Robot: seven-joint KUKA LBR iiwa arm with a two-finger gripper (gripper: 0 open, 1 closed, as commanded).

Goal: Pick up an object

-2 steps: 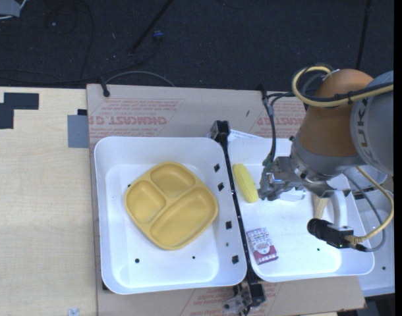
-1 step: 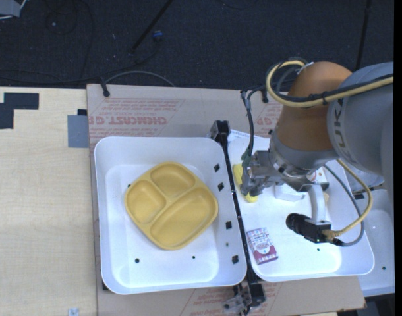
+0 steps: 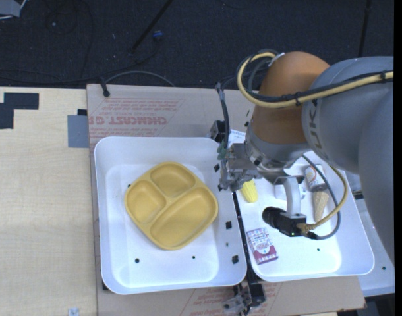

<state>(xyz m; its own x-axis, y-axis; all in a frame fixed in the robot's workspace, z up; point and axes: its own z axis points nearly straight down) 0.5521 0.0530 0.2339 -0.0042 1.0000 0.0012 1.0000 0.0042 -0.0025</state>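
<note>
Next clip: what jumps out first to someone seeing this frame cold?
The big grey arm with its orange band fills the upper right, leaning over the right bin, its tool low at that bin's left edge beside a small yellow object. In the left bin a yellow divided plate lies alone, flat and tilted askew. A red-and-white packet and an ice-cream-cone toy lie in the right bin.

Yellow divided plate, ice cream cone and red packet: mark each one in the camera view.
Yellow divided plate (image 3: 171,205): camera view, on the ridge where its three compartments meet.
Ice cream cone (image 3: 319,203): camera view, on the tan waffle body.
Red packet (image 3: 261,245): camera view, on the middle of its printed face.
</note>
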